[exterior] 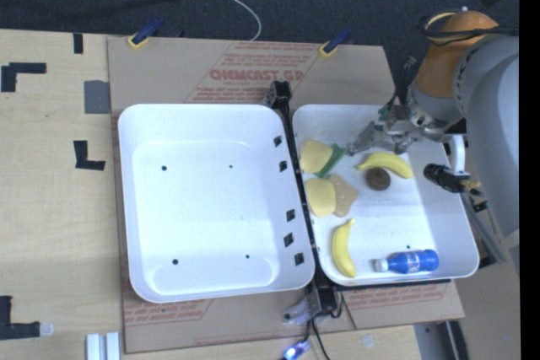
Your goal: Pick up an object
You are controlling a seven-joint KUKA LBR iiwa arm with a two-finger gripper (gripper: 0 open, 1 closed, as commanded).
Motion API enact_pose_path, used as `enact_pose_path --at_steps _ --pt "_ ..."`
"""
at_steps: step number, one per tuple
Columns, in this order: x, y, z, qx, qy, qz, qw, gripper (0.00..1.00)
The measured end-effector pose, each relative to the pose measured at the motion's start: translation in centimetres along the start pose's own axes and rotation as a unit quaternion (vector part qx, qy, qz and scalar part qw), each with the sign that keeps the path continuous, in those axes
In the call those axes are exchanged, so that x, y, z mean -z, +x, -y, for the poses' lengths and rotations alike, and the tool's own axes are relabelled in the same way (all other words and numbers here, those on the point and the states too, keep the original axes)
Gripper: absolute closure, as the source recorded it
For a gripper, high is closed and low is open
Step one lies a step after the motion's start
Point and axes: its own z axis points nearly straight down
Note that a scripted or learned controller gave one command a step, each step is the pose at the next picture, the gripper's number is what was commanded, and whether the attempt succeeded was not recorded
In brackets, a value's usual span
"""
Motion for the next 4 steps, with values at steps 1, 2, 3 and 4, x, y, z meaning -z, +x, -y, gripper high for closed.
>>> enact_pose_path --at_steps 1,2,3,4 --pt "11.8 16.9 0.4 0.007 -0.010 -0.002 0.9999 0.00" --pt "11.0 23.3 -0.3 0.003 -0.005 0.000 1.0000 0.00" --pt "17.5 30.8 2.7 0.004 -0.007 -0.001 1.0000 0.00" --pt "26.7 15.0 -0.2 -0.008 -0.011 0.005 0.9999 0.00"
